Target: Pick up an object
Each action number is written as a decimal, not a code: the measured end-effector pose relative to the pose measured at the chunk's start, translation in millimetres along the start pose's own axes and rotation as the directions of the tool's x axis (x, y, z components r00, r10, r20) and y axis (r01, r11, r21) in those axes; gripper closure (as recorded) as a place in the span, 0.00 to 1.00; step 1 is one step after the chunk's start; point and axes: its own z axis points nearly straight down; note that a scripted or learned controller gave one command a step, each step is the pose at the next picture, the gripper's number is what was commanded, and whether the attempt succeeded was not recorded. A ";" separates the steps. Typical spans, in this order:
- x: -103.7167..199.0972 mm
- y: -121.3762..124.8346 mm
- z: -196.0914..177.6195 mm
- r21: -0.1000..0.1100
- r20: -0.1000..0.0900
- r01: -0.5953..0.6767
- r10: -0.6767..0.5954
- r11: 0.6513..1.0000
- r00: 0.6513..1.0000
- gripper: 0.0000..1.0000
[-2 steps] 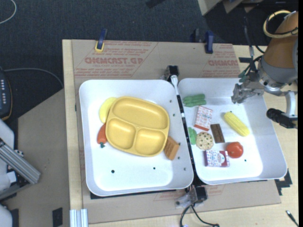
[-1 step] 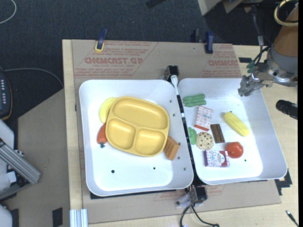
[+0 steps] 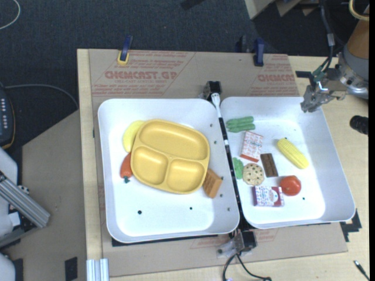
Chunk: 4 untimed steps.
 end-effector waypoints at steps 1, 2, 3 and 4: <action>51.6 -22.0 -8.6 0.008 -0.005 0.004 -0.004 1.000 1.000 1.00; 109.6 -31.5 -8.1 0.009 -0.006 0.006 -0.006 1.000 1.000 1.00; 125.2 -43.9 13.3 0.011 -0.004 0.001 -0.001 1.000 1.000 1.00; 123.0 -54.0 1.2 0.009 -0.004 -0.002 0.002 1.000 1.000 1.00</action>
